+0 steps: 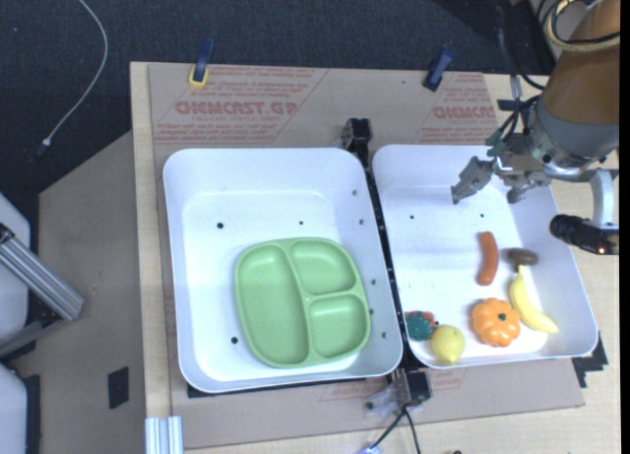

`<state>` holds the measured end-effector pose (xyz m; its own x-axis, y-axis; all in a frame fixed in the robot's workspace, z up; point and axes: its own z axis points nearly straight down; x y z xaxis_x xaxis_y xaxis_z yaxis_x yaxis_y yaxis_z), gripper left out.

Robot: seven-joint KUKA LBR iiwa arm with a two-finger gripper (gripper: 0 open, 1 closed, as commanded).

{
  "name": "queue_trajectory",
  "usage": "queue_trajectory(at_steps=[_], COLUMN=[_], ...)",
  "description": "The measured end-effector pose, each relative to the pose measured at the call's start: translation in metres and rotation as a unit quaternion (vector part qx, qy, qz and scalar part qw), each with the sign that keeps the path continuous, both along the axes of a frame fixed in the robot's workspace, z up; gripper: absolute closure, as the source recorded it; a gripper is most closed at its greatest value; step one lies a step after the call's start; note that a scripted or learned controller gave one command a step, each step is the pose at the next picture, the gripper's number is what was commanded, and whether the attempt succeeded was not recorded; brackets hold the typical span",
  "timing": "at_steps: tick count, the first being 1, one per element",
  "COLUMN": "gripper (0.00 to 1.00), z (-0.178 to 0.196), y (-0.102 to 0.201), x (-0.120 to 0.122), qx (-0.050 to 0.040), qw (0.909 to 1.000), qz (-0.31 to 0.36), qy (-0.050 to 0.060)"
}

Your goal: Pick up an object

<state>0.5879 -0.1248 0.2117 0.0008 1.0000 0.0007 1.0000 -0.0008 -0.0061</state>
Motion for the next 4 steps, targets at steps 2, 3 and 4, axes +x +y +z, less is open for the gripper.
queue_trajectory(at_steps=[2,3,4], gripper=[0.00,1.00,1.00], z=[-0.122,-0.107,-0.062], y=[-0.001,-0.001,0.006], x=[-0.009,-0.006,-0.007], qx=[0.0006,-0.0003,-0.0010], qw=[1.0000,1.0000,1.0000], qz=[0.000,0.000,0.001], qy=[0.001,-0.004,-0.006])
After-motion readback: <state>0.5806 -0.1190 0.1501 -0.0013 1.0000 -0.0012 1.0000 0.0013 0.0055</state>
